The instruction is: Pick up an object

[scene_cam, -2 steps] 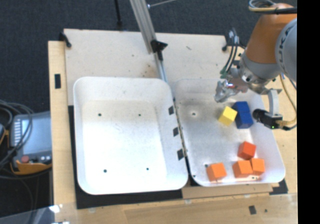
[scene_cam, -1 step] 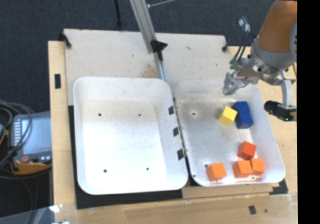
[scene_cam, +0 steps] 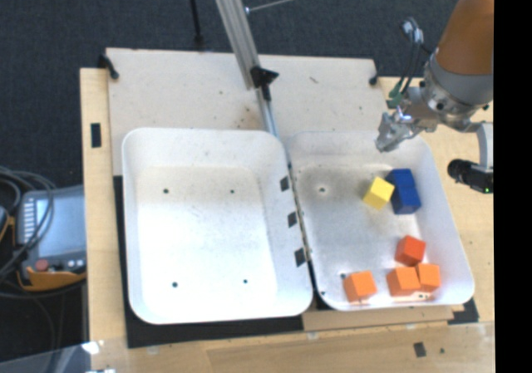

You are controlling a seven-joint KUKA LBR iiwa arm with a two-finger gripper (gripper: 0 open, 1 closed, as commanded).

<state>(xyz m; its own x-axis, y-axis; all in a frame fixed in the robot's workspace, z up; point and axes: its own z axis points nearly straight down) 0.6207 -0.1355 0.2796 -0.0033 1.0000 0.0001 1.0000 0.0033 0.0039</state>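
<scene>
- Hand [scene_cam: 389, 140] hovers above the right bin's [scene_cam: 449, 222] far edge; grip state unreadable, cannot tell.
- Approach step: next, descend toward yellow block [scene_cam: 378, 193] just below.

This is a robotics lab or test cell. A plain wooden bench [scene_cam: 100, 197] stands on dark carpet and bears two white bins [scene_cam: 212, 226], an aluminium rail [scene_cam: 233, 18] slants up from it, and a control pendant [scene_cam: 50, 234] with coiled cables lies at the left.
</scene>
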